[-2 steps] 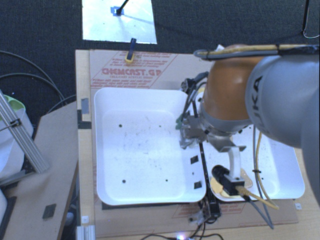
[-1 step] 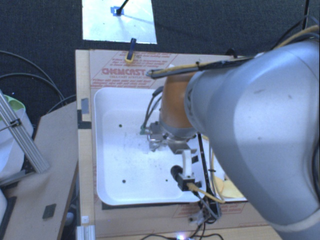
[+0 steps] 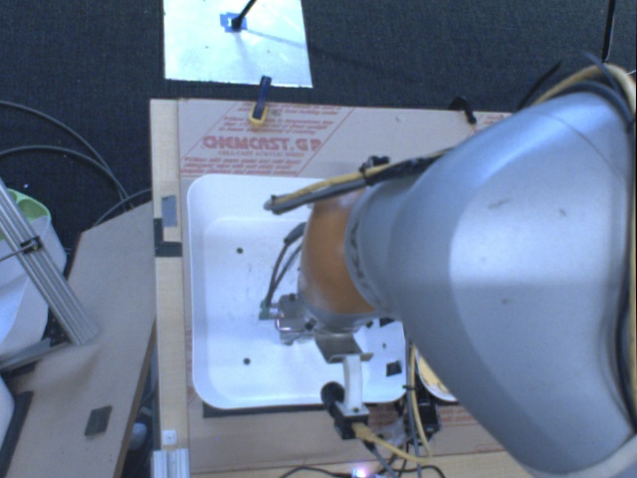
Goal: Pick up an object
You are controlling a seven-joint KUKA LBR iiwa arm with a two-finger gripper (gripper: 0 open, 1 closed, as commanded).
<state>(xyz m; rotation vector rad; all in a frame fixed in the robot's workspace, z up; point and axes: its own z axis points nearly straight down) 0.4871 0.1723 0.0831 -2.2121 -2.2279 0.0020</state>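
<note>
The large grey robot arm sweeps in from the right and covers most of the right half of the bench. Its orange band sits over the right part of the shallow white plastic bin. Below the band, the metal gripper hangs just above the bin floor, near the middle of the bin's right side. The wrist hides it from above, so I cannot tell how far open it is or whether it has hold of anything. A bundle of thin grey cables loops down beside it from the band. Any object to be picked up would lie under the wrist and arm, and none can be made out on the open part of the bin floor. That floor carries two small dark specks, one toward the far left and one toward the near left, too small to identify. One bin is seen clearly. It rests on a tan protective sheet printed with red lettering that lines the bench's far edge. One small blue and yellow clip sits at that far edge. Beyond it, one shiny square metal plate lies on the dark carpet.
</note>
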